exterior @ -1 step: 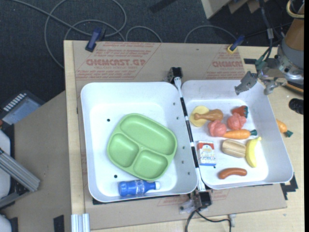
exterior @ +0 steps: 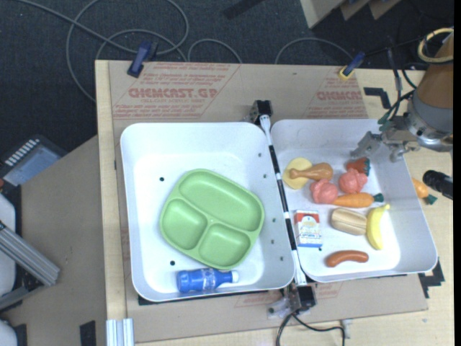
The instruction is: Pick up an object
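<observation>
The right bin (exterior: 410, 262) holds several toy foods: a yellow drumstick (exterior: 308, 171), a pink lump (exterior: 324, 191), a red strawberry (exterior: 353, 181), an orange carrot (exterior: 353, 200), a banana (exterior: 377, 226), a tan bun (exterior: 348, 222), a red sausage (exterior: 346, 258) and a small white carton (exterior: 308, 229). My gripper (exterior: 379, 148) hangs over the bin's far right part, just up and right of the strawberry. Its fingers stand open, with nothing between them.
The left bin (exterior: 137, 164) holds a green divided plate (exterior: 210, 218) and a blue bottle (exterior: 205, 280) lying near its front wall. A small orange thing (exterior: 421, 188) lies by the right bin's right rim. Cables run along the bench's far side.
</observation>
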Available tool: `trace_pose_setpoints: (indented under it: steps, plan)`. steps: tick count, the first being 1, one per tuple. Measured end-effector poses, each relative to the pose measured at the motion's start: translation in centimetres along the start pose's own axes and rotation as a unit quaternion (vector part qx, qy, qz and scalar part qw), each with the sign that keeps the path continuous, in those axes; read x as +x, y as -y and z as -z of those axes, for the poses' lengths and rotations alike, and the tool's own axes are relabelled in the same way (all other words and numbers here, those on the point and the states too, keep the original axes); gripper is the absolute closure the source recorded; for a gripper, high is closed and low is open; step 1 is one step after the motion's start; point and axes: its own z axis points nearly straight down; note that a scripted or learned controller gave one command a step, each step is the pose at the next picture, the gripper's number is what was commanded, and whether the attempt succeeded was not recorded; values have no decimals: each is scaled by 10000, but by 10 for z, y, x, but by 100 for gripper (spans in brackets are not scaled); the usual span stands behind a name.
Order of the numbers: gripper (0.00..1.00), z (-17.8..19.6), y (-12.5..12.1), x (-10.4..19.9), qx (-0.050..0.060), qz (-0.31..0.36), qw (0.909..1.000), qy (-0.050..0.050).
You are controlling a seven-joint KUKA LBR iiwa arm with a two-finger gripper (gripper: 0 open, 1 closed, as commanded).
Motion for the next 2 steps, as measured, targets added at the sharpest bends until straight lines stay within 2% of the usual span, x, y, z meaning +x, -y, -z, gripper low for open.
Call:
trace_pose_setpoints:
  steps: [1,2]
  plan:
    - [0,-58,-3,16,-12,11,10000,-3]
    - [0,-58,17,38,-17,12,10000,-1]
